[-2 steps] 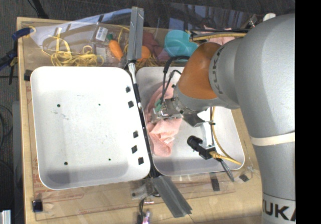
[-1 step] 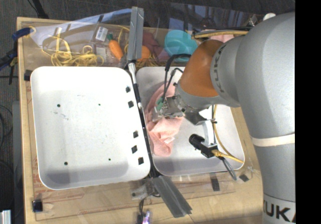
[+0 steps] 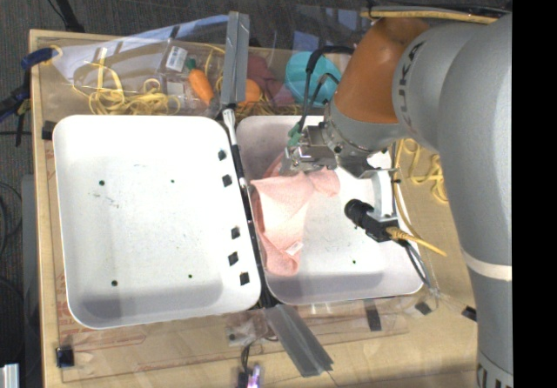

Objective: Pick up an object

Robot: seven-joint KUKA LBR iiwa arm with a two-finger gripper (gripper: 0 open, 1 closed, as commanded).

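Arm [image 3: 435,73] is reaching in from the right, with the pincer [image 3: 306,154] sitting low over the far part of the right bin [image 3: 383,277]. Pink cloth [image 3: 283,212] is lying crumpled in that bin's left half, running from under the pincer toward the near left corner. The cloth's far end is bunching right at the pincer tip and looks to be touching it. Grasp state: can't tell, wrist is blocking the view. Left bin [image 3: 139,204] is sitting alongside on the surface [image 3: 157,351].

Arm [image 3: 452,117] hides right bin's [image 3: 365,277] upper right corner; gripper [image 3: 306,151] covers pink cloth's [image 3: 283,212] top edge.
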